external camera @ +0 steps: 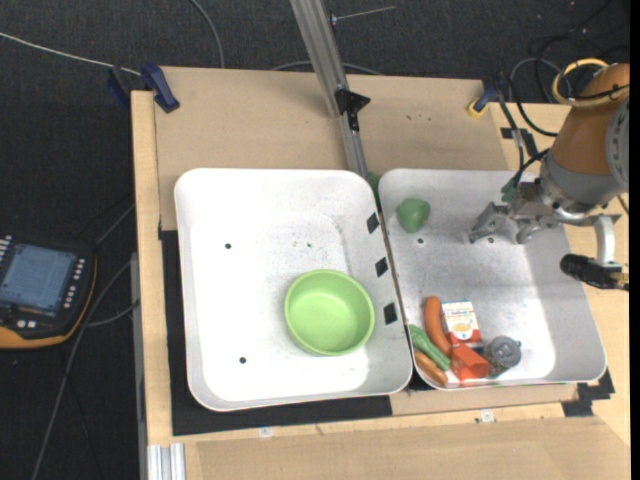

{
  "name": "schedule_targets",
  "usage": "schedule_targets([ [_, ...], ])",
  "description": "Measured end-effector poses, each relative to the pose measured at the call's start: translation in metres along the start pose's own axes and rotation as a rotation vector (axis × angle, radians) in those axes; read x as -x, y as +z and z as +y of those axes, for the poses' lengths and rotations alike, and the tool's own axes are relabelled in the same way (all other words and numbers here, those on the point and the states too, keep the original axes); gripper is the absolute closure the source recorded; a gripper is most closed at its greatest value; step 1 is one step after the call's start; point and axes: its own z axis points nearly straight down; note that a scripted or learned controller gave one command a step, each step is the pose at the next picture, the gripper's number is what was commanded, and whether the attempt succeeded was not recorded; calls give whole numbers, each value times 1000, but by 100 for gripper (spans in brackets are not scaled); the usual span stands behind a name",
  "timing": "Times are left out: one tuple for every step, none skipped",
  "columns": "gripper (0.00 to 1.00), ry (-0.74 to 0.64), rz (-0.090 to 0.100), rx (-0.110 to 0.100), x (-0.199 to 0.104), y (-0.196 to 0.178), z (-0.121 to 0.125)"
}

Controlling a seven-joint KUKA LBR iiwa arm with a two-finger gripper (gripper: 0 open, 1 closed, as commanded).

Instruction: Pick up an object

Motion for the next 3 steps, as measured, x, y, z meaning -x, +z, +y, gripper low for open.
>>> schedule_targets([
  [100,-1,-1,4,0,-13,1],
  [100,-1,-2,7,-10,-65,1],
  [100,0,-2,7,-13,-108,2],
])
